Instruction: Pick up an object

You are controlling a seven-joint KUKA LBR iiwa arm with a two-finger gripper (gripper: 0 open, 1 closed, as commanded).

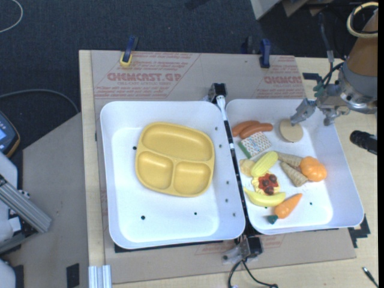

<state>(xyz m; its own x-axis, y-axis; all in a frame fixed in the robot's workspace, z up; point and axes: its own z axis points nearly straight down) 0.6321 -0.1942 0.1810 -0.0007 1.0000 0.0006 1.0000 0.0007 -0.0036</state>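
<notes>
You have the gripper (314,108) over the far corner of the right bin (345,185), its jaws spread apart with nothing between them. The tan disc (291,132) lies just below the nearer finger, apart from the rest, so it looks the easiest pick. Beyond it, toward the divider, the sausages (252,127), corn (264,162), banana (263,197), orange (313,168) and carrot (287,206) crowd together. The bin wall sits close behind the jaws; open floor lies beside the disc. The yellow tray (174,159) fills the left bin (120,179).

Bright, even overhead light; soft shadows, mild glare on the white bins (114,161), slightly soft focus.
</notes>
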